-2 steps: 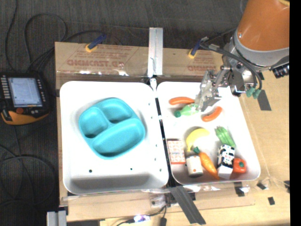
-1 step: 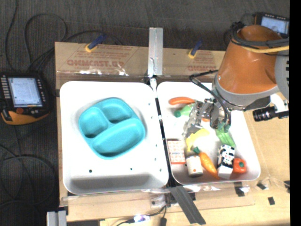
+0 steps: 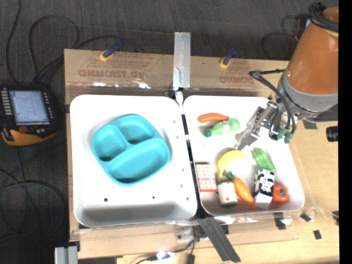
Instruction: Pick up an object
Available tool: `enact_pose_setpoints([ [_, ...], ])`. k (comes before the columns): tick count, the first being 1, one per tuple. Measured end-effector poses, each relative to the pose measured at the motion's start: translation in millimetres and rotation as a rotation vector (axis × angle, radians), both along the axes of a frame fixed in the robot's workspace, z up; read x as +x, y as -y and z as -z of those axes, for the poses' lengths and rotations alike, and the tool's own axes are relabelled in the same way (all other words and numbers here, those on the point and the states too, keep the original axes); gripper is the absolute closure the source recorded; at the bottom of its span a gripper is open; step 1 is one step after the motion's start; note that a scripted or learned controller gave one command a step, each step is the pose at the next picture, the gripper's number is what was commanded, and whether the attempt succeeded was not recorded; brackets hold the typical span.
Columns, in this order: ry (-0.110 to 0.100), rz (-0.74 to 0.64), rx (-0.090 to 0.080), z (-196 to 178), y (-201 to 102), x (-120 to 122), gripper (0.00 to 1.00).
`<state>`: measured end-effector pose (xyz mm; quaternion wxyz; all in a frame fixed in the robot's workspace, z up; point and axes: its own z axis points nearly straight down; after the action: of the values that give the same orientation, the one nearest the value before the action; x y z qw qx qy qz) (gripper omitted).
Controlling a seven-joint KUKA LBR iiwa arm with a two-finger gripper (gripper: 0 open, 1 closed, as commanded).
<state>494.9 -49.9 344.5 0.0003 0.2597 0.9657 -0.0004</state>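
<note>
My gripper hangs over the middle of the right bin, slanting down to the left from the grey and orange arm. Its tip is just above a yellow banana-like fruit and just below a green bottle. An orange chili lies above the bottle. To the right of the tip lies a green vegetable. Along the bin's front lie a carrot, a cow-patterned carton, a red pepper, a small can and a pink-and-white box. I see nothing held.
The left bin holds a blue divided plate. A metal bar stands at the back between the bins. A tablet-like pendant lies on the floor to the left, with cables around it.
</note>
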Motion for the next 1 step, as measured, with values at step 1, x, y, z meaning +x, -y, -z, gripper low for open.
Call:
enact_pose_setpoints([
  [1, -0.005, -0.241, 0.003, 160.5, -9.5, -11.4, 1.00],
])
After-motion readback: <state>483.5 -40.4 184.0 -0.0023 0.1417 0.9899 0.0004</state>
